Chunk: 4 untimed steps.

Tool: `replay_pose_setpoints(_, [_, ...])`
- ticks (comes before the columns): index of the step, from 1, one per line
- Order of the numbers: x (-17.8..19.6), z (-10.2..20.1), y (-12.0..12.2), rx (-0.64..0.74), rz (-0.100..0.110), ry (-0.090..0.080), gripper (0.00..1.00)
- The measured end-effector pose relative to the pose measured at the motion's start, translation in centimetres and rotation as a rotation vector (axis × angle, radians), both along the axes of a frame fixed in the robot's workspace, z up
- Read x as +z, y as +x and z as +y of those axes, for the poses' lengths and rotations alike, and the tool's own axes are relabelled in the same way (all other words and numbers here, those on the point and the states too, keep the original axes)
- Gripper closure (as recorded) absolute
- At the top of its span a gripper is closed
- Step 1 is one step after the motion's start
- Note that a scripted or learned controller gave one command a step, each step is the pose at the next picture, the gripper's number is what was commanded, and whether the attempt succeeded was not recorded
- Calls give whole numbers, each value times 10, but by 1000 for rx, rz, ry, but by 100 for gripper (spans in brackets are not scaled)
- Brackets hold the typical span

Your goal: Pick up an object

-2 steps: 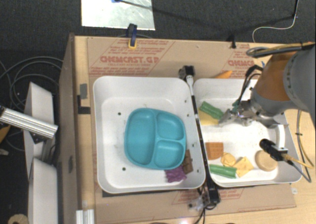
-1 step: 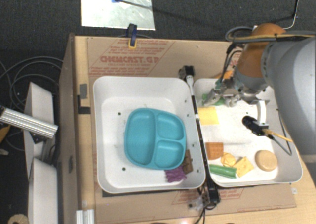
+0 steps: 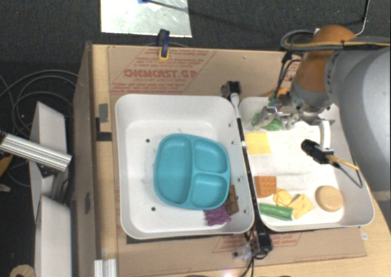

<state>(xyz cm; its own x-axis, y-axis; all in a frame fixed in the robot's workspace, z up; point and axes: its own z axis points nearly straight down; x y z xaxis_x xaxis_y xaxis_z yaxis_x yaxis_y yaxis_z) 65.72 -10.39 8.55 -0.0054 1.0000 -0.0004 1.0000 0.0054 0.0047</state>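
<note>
Your bench cardboard (image 3: 160, 74) carries red print, "CHEMCAST GP" as best it reads. Left bin (image 3: 134, 117): teal divided plate (image 3: 191, 170), purple piece (image 3: 215, 216) at its near edge. Right bin (image 3: 354, 208): yellow square (image 3: 257, 144), orange waffle block (image 3: 265, 186), green pod (image 3: 275, 211), tan round (image 3: 329, 198). Gripper (image 3: 273, 116) sits at a green item (image 3: 273, 125) in the far corner; you cannot tell its grip.

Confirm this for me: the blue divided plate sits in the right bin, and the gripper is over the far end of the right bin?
Not quite. The camera view shows the blue divided plate in the left bin, not the right bin. The gripper is over the right bin's far end, as you said.
</note>
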Motion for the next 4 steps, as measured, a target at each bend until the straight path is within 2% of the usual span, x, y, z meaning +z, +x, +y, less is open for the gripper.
replay_pose_setpoints(1, [-2,-13,9,1,19,4,0])
replay_pose_setpoints(3, [-2,-32,9,-3,17,3,0])
replay_pose_setpoints(4, [-3,-25,9,-1,18,0,0])
